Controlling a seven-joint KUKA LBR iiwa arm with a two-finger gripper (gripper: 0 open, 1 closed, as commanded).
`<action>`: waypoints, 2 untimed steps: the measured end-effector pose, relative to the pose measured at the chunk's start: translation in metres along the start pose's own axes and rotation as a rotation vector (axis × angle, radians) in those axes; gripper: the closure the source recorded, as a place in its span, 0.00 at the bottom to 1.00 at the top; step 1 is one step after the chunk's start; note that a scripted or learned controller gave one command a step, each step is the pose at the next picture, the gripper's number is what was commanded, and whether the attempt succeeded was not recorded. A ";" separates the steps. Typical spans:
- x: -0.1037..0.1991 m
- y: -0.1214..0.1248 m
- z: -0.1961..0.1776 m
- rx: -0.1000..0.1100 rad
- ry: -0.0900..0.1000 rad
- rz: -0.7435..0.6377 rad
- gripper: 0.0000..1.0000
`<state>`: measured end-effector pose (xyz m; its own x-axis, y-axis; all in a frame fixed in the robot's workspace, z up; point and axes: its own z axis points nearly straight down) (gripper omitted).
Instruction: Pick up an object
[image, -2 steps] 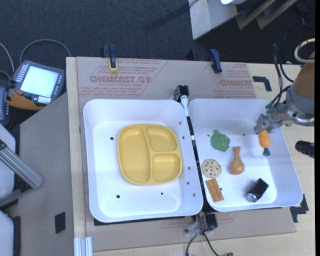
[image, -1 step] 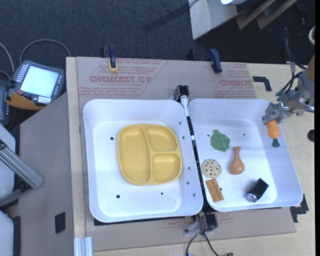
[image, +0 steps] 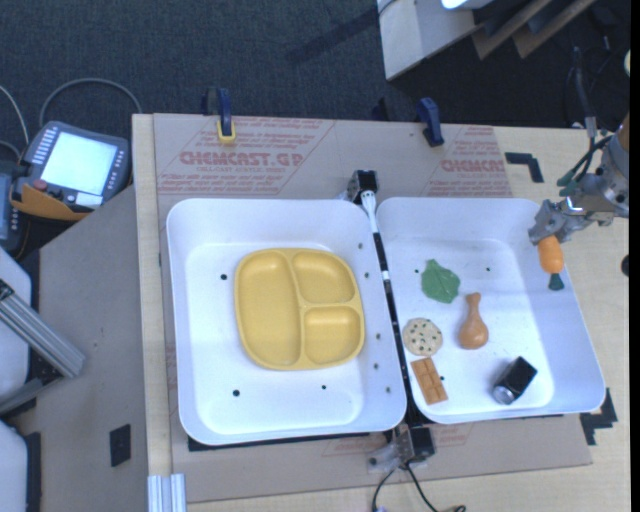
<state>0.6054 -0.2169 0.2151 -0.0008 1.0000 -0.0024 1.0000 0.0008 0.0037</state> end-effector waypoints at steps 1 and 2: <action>0.054 -0.012 0.008 0.006 0.005 -0.004 1.00; 0.103 -0.019 0.014 0.007 0.005 -0.005 1.00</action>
